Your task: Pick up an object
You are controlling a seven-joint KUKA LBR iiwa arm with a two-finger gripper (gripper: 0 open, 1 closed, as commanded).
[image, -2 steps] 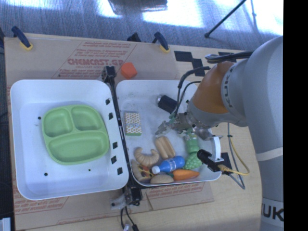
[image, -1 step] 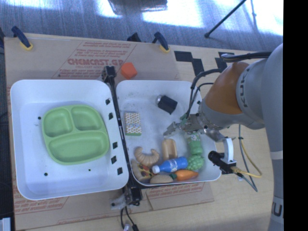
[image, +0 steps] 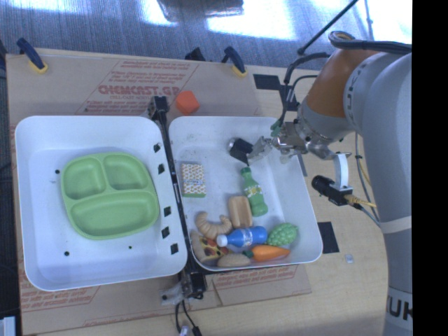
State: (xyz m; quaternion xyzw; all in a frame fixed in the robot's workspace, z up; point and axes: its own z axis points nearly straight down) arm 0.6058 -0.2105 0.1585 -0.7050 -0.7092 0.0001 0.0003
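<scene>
My gripper (image: 241, 148) hangs over the upper middle of the right bin (image: 294, 180), with the arm coming in from the right. Just below it a small green bottle (image: 254, 192) lies on the bin floor, apart from the gripper. Farther toward the front edge sit a tan bread piece (image: 239, 211), a croissant (image: 212, 224), a blue bottle (image: 242, 239), a green leafy toy (image: 283, 234) and an orange carrot (image: 269, 253). A patterned card (image: 192, 178) lies near the bin's left wall. I see nothing held in the gripper.
The left bin (image: 35, 159) holds a green divided plate (image: 108, 194). An orange block (image: 186, 103) rests on the cardboard behind the bins. Black clips line the divider (image: 166, 187) between the bins. Cables hang from the wrist at the right.
</scene>
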